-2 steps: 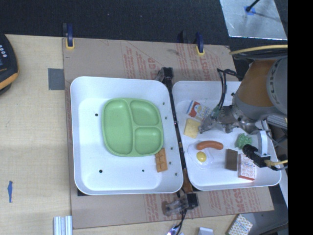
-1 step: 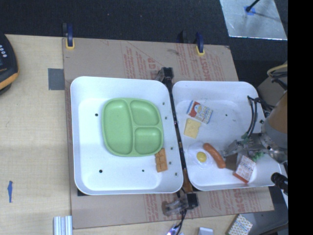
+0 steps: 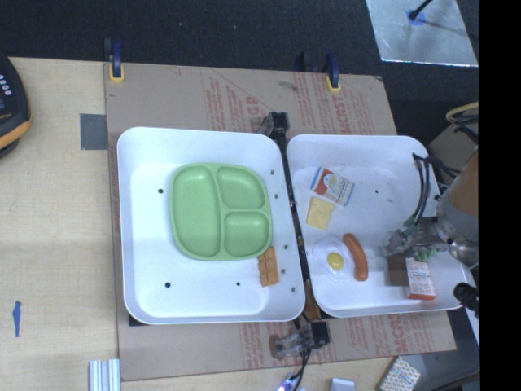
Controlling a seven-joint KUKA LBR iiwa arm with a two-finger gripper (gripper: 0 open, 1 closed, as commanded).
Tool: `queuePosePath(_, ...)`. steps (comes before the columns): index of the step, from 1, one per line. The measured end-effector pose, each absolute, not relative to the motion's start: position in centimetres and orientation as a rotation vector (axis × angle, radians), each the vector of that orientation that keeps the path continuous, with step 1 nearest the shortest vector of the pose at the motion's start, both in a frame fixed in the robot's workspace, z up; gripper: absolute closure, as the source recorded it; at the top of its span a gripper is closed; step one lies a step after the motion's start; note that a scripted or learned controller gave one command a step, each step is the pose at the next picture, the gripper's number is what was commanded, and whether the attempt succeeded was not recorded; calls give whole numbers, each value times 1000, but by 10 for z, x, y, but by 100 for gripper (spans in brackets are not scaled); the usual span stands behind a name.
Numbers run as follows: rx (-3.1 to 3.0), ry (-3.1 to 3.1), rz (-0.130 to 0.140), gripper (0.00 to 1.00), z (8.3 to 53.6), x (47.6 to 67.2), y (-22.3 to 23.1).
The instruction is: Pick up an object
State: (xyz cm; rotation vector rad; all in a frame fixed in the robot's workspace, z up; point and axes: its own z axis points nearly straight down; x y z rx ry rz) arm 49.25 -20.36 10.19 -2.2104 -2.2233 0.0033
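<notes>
Nearest the lens, along the front rim of the left bin, lies a small waffle piece just beside a green divided plate; across in the right bin rest a fried egg, a sausage, a yellow cheese slice, a small carton and a red-and-white packet, all flat on the floor of the bin. Hovering low at that bin's right side, close over a dark block and the packet, sits the pincer, its spread impossible to tell from this slant. Nothing lifted yet by the look of it: approach seemingly done, with grasp and raise both left.
</notes>
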Motion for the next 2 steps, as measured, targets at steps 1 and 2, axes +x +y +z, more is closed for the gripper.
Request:
queuePosePath(1, -2210, -2236, -7, 100, 158, 540, -141)
queuePosePath(2, -2207, -2237, -8, 100, 194, 586, -59)
